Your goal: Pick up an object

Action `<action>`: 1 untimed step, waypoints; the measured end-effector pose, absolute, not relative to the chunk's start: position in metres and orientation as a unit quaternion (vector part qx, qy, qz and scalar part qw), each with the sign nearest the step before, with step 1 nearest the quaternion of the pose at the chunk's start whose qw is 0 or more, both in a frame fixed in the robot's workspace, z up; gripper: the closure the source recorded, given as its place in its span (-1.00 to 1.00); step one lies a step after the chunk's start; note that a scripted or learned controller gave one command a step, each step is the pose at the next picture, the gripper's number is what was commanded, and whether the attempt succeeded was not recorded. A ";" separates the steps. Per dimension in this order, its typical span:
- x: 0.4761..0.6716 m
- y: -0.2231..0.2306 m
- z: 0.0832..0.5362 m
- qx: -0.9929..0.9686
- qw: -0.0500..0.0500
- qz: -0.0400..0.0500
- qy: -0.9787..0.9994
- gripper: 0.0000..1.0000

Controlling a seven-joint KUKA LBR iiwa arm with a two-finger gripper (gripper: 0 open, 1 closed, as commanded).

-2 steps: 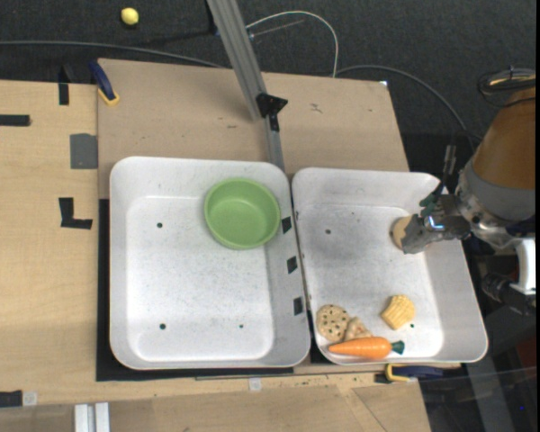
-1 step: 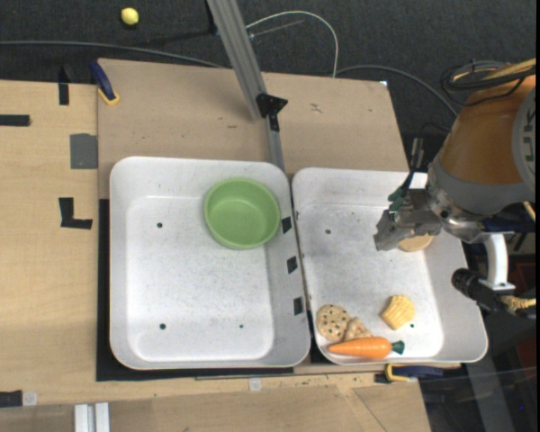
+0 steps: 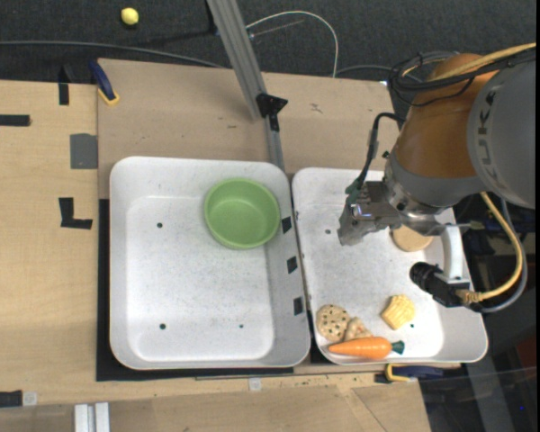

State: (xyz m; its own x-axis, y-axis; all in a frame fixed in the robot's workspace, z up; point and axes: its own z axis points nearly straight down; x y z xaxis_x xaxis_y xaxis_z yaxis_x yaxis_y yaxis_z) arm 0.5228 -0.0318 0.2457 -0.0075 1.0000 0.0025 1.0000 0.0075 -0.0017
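Camera view, looking down at a slant: arm [image 3: 459, 124] is reaching in from the right, w/ the gripper [image 3: 355, 225] hanging over the upper middle of the right bin [image 3: 319, 187]. Fingers' state: can't tell, as the wrist is blocking most of them from above and nothing is visibly sitting between them.

Candidates for the pick are all lying in the right bin, toward its near edge. Carrot [image 3: 364, 348] is lying along the front wall, long axis running roughly left-right, green top pointing right. Cookie [image 3: 331, 319] is sitting just beside the carrot's left end, maybe touching it. A yellow chunk [image 3: 397, 311], prob. toy corn or cheese, is resting a bit right of and above the carrot. A tan disc [image 3: 414, 239] is peeking out from under the wrist, mostly hidden.

Left bin [image 3: 126, 268] is holding a green bowl [image 3: 242, 212] near its upper right corner, well apart from the gripper and across the divider.

Key relation, as a judgement: the nearest clear items are lying toward the front of the bin from the gripper, i.e. down in the view, w/ the yellow chunk slightly right. Carrot being long, closing across its short width looks the safer bet, so the fingers would need lining up front-to-back. Tan disc is closer but tucked under the arm, so awkward.
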 end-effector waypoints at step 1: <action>0.526 0.031 0.241 -0.704 0.002 0.000 -0.710 1.00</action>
